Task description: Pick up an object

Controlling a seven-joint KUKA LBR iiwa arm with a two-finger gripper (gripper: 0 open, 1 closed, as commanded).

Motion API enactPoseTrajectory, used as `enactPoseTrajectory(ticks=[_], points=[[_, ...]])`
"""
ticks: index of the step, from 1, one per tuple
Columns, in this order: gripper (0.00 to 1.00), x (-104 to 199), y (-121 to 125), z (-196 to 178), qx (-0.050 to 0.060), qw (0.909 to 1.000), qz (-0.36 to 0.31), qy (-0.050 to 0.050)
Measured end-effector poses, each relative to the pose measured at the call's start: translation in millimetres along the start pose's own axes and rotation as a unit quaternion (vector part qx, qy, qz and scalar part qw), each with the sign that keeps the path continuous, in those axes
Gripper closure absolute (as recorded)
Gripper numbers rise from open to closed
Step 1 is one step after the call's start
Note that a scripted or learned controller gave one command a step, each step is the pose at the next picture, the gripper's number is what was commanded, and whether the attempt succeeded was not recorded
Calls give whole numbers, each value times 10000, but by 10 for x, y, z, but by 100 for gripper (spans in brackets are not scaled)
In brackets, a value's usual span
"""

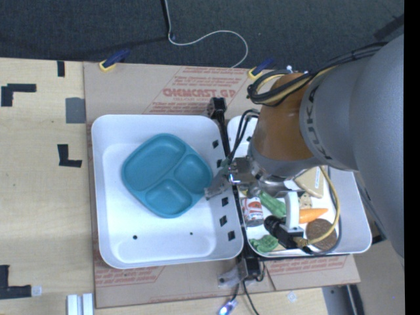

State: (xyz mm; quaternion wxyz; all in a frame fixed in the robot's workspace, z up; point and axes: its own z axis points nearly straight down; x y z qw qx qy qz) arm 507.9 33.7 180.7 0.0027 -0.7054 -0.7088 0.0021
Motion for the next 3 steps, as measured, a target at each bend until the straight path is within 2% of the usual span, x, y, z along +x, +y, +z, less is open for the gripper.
enactPoseTrajectory(ticks=[1,2,3], points=[[100,-25,-7,-126,-5,10000,13,-3],[100,-43,-254,-1002,-57,10000,16,1],[100,442,-246,-1919,-77,10000,-17,11]])
